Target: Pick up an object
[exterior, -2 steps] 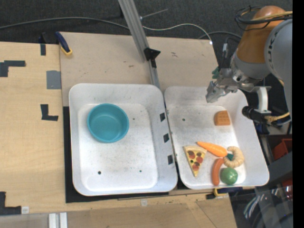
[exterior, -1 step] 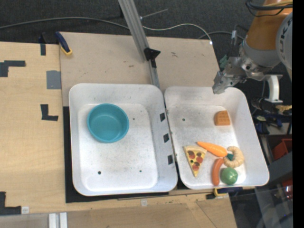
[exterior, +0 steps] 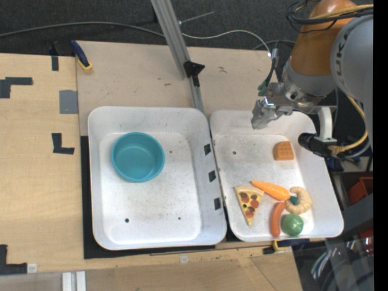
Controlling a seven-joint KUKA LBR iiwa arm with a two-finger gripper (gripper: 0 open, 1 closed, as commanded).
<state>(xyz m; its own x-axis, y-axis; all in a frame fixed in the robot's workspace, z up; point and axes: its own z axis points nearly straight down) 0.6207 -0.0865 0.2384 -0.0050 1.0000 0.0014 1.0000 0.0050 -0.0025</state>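
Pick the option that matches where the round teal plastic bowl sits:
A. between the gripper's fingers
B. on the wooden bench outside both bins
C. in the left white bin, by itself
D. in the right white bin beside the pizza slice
C: the round teal plastic bowl rests alone in the left white bin, while the toy foods lie in the right white bin.

bowl (exterior: 138, 156) teal | carrot (exterior: 271, 190) orange | pizza slice (exterior: 248, 203) yellow, red spots | bins (exterior: 100, 180) white, black-speckled
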